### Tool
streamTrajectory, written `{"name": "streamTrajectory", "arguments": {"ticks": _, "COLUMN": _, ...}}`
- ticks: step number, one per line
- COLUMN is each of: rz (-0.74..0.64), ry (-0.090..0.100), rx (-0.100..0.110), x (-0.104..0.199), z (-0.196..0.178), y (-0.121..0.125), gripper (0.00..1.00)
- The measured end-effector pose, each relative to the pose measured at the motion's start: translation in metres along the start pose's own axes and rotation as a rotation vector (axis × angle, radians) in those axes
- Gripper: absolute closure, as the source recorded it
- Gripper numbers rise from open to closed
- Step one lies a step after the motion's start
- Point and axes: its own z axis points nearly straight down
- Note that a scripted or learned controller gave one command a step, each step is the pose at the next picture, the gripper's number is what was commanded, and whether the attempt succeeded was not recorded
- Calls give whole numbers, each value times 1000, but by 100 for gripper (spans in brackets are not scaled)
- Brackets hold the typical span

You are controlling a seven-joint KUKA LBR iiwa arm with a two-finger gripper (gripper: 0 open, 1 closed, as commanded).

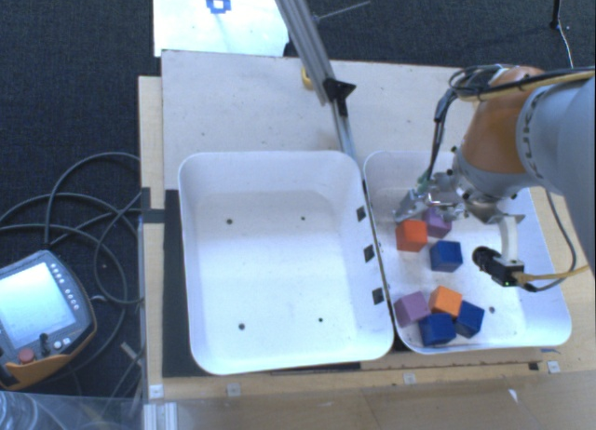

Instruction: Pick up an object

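Observation:
Several small cubes lie in the right bin (549, 326). A red-orange cube (412, 235) and a purple cube (439, 225) sit side by side near the bin's middle left, with a blue cube (446, 256) just in front of them. Nearer the front edge are a purple cube (411, 307), an orange cube (445, 301) and two blue cubes (436, 329) (470, 318). My gripper (421, 205) hangs low over the bin, directly behind and above the red-orange and purple cubes. I see no cube lifted off the bin floor.
The left bin (214, 186) adjoins the right one along a shared wall. A slanted metal pole (307, 37) runs from the top down to the gap between the bins. A teach pendant (37, 316) and cables lie on the floor at left.

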Motion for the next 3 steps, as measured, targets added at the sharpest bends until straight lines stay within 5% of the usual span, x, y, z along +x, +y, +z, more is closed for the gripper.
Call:
{"name": "streamTrajectory", "arguments": {"ticks": 1, "rz": -2, "ry": -2, "rx": -4, "x": -1, "z": -10, "y": 1, "gripper": 100}}
{"name": "streamTrajectory", "arguments": {"ticks": 2, "rz": -2, "ry": 5, "rx": 18, "x": 6, "z": -59, "y": -2, "gripper": 100}}
{"name": "streamTrajectory", "arguments": {"ticks": 3, "rz": -2, "ry": 4, "rx": 16, "x": 5, "z": -114, "y": 1, "gripper": 100}}
